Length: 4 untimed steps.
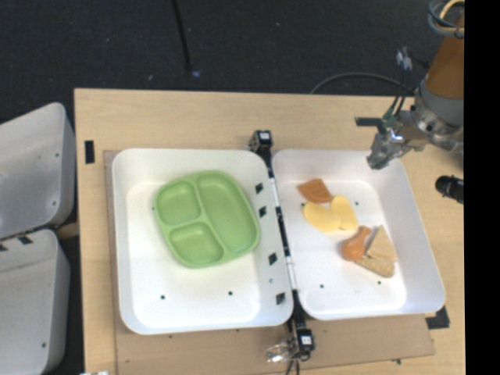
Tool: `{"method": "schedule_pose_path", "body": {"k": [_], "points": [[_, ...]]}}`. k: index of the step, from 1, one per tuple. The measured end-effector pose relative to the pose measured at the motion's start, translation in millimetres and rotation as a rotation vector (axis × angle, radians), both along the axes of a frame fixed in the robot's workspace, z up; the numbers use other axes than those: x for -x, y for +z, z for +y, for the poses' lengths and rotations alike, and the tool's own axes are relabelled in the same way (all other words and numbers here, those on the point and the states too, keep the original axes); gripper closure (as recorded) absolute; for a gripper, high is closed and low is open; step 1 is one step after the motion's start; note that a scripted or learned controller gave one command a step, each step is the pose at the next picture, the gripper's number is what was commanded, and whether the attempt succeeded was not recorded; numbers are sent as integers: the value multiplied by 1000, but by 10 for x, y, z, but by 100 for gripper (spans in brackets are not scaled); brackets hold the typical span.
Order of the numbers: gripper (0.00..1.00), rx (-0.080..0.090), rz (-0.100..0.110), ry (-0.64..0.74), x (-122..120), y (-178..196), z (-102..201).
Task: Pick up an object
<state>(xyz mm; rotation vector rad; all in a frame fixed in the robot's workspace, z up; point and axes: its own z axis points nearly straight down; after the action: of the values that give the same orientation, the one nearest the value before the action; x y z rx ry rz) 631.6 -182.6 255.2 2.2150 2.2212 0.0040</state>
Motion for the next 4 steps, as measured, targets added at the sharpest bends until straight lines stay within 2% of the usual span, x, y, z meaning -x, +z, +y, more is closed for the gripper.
{"method": "schedule_pose_path", "body": {"k": [1,2,4], "points": [[100,-1,5,2,46,-80,477],[100,-2,4,3,-89,-136,1017],[100,-2,3,4,-121,31,2030]]}}
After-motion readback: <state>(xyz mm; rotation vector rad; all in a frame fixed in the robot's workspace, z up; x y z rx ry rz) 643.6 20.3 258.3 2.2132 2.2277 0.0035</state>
